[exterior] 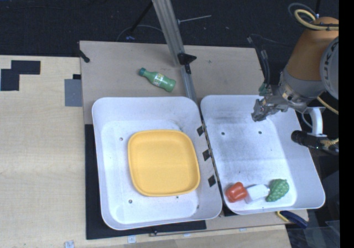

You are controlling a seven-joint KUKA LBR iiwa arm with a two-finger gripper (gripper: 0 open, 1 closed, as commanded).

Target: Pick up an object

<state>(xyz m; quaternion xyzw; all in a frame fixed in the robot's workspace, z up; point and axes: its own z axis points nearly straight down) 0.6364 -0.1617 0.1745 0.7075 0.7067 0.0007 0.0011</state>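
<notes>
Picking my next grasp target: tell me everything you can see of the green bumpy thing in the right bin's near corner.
The green, bumpy, plastic-looking toy, shaped like broccoli or a grape bunch, lies on its side on the floor of the right shallow white bin, in its near right corner close to the rim. Its surface is knobbly and somewhat glossy. Its left end touches or nearly touches a small white block, beyond which sits a red rounded toy. The pincer hangs far off, over the bin's far edge.

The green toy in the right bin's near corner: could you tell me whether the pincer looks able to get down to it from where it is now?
Probably yes. The pincer hangs over the right bin's far end, bare floor between them. The green toy touches a white block.
</notes>
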